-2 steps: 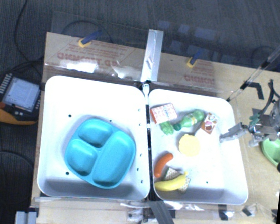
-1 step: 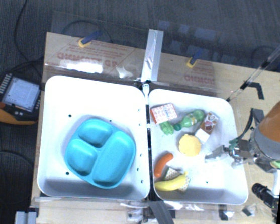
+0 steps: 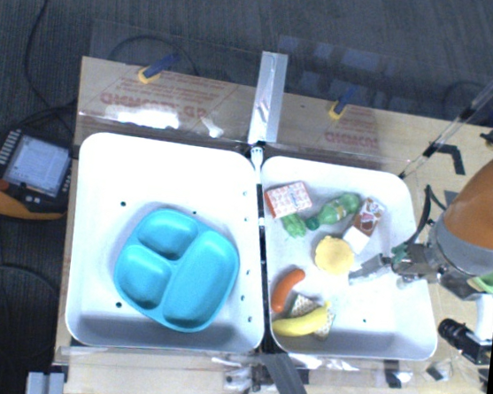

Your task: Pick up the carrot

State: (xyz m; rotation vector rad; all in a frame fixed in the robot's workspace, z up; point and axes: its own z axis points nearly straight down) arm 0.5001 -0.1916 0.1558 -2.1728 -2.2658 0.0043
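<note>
The gripper hangs low over the right bin, reaching in from three o'clock, its grey metal tip pointing toward nine o'clock. Whether its fingers are spread or closed I cannot tell; the tip is thin and blurred against the white floor. Nothing shows between them, so I judge it to be carrying nothing. The arm, with its orange band, stands just outside the bin's three o'clock wall, which suits a slanting reach across the bin rather than a straight drop.

Right at the tip, toward ten o'clock, lies a round yellow item, touching or nearly touching it. It sits between the gripper and the far clutter: a green vegetable at twelve o'clock, a red-and-white box at eleven o'clock, and a small dark-red item near one o'clock.

The carrot lies toward eight o'clock from the tip, near the bin's nine o'clock wall, slanted with its upper end toward one o'clock. Its lower end rests against a banana at the six o'clock side, so a grasp there would likely catch both. The upper half looks freer.

The left bin holds a blue divided plate, well apart from the work.
</note>
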